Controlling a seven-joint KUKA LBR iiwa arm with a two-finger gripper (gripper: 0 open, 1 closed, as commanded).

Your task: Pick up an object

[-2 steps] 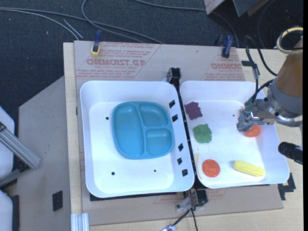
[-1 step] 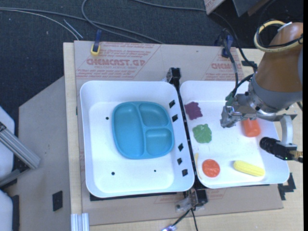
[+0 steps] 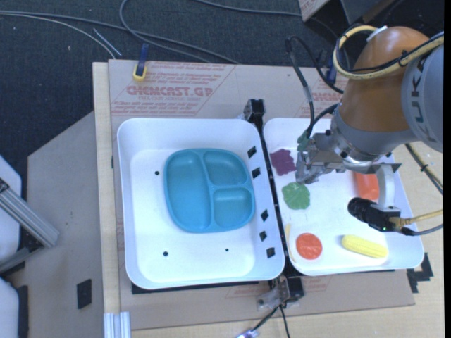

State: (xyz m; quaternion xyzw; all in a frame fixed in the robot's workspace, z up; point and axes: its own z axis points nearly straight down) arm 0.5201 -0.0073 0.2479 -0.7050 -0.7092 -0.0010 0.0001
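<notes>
In the right bin [image 3: 402,259] lie a purple piece [image 3: 282,161], a green leafy piece [image 3: 297,196], a round red-orange piece [image 3: 309,246], a yellow corn cob [image 3: 364,246] and an orange piece [image 3: 366,186] partly hidden by the arm. My gripper [image 3: 304,169] hangs over the bin's left part, just above the green piece and right of the purple one. Nothing shows between its fingers.
The left bin [image 3: 134,189] holds a blue divided tray [image 3: 209,189]. A black divider with clips [image 3: 262,189] runs between the bins. A black fitting with a cable [image 3: 373,215] sits under the arm. Cables trail over the dark floor behind the bench.
</notes>
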